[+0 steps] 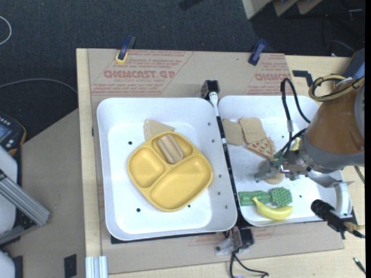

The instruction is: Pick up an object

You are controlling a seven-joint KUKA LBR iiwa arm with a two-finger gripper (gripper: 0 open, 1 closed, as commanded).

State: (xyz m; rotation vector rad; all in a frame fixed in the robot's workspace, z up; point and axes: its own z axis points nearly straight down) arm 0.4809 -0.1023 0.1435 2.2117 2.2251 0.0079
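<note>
My gripper (272, 171) hangs low over the middle of the right bin (255, 102), on the grey arm that enters from the right. A small yellowish piece (272, 180) lies right under it; whether it is gripped is hidden. Just in front of the gripper lie a green broccoli (281, 196), a yellow banana (272, 212) and a green pod (250, 198). Behind it are a red-dotted wedge (262, 148) and two beige toast pieces (250, 128).
The left bin (116, 155) holds a yellow divided plate (174, 181) with a tan bread roll (169, 147) in one compartment and a beige slice (154, 127) tucked behind it. Black cables (288, 106) loop above the right bin's far side.
</note>
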